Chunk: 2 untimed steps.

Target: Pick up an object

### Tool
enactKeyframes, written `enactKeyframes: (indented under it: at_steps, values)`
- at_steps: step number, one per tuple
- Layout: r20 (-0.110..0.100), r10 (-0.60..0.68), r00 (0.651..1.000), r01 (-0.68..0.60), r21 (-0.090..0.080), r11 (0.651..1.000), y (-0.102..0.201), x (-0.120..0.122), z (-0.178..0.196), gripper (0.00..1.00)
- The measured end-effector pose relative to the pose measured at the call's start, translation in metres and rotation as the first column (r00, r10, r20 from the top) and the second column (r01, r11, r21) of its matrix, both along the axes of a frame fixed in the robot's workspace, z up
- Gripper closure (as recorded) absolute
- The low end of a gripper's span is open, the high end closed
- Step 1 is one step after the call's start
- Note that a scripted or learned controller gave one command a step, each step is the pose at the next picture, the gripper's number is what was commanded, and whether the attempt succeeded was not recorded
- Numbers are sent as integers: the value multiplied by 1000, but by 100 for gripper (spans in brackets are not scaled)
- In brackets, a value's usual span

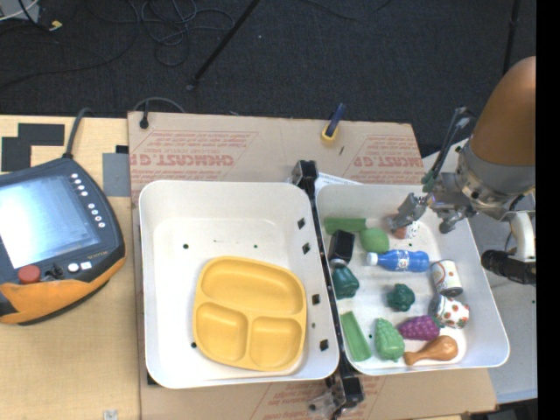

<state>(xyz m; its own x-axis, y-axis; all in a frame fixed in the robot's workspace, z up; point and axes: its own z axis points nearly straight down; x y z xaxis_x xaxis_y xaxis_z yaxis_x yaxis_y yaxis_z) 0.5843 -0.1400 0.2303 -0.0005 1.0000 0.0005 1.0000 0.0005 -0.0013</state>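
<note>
My gripper [429,218] hangs over the far part of the right bin [490,322], its two fingers spread apart with nothing between them. A small reddish piece [400,231] lies just under the left fingertip. A blue bottle [398,260] lies a little nearer than the gripper, beside a light green lump [374,239] and a green block [346,224]. Toward the front of the bin lie purple grapes [420,327], an orange drumstick [433,350], a white can [448,276] and several dark green toys.
The left bin [175,208] holds a yellow divided plate [249,313]. A black divider [319,261] runs between the bins. A teach pendant [52,234] sits at the far left of the bench. A blue-and-yellow clamp [332,126] stands on the cardboard behind the bins.
</note>
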Motion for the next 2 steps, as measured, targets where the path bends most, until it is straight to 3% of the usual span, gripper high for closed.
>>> enactKeyframes:
  at_steps: [1,2]
  values:
    - [-6,-3,1000,3,1,1000,-4,-65,-149,0]
    - [-2,-4,1000,4,1,1000,24,-111,-143,0]
